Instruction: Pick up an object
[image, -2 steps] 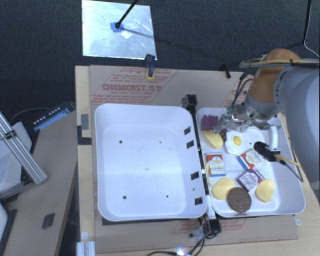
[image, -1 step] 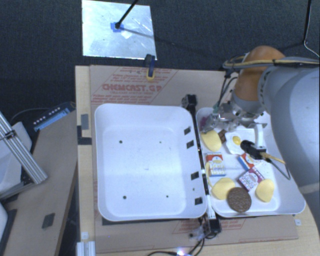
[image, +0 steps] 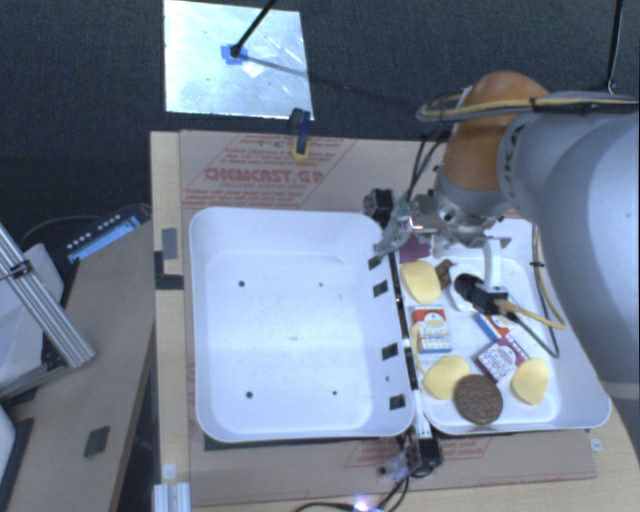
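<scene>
The right bin (image: 580, 405) holds several small things. A yellow wedge (image: 421, 282) lies near its far left, with a red and white box (image: 432, 329) just in front of it. Nearer the front sit a yellow disc (image: 446, 376), a brown round cookie (image: 479, 398), a red and white packet (image: 502, 357) and another yellow piece (image: 531, 380). My gripper (image: 441, 243) hangs over the far end of this bin, just behind the yellow wedge. The wrist hides its fingers. A bit of magenta (image: 446, 243) shows right under it.
The left bin (image: 290, 330) lies beside the right one, joined along a wall with black clips (image: 392, 352). The big grey arm (image: 580, 200) covers the right bin's far right side. Brown cardboard (image: 260, 175) lies behind the bins.
</scene>
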